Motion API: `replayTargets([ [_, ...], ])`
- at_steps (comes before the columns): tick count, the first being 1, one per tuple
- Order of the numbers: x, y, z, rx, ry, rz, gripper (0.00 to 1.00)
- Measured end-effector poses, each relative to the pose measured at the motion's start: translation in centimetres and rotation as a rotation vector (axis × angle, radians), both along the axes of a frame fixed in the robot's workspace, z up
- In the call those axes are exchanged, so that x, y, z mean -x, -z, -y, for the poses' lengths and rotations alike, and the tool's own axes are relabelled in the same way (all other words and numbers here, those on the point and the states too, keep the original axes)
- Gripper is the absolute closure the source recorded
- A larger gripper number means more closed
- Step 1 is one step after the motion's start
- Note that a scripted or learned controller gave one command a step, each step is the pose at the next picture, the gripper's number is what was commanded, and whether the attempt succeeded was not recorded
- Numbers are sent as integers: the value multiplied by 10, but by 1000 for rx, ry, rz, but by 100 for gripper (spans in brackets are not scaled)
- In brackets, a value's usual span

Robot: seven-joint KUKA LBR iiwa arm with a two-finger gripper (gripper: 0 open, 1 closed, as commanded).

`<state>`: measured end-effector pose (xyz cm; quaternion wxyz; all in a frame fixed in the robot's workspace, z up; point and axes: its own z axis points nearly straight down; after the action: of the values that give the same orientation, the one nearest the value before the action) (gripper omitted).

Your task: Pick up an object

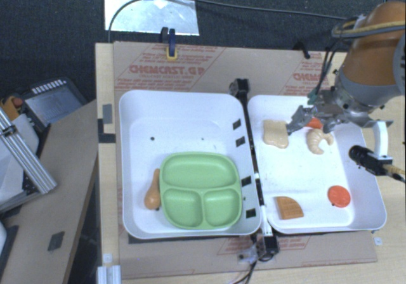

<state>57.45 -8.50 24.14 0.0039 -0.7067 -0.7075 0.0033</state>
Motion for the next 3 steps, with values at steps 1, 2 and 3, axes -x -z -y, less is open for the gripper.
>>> replayTargets([
  [1, -2, -6, 0, 1, -2, 11, 0],
  [2, -12, 43, -2, 1, -1, 8, 0],
  [3, -13, 85, -1, 0, 0, 8, 0],
])
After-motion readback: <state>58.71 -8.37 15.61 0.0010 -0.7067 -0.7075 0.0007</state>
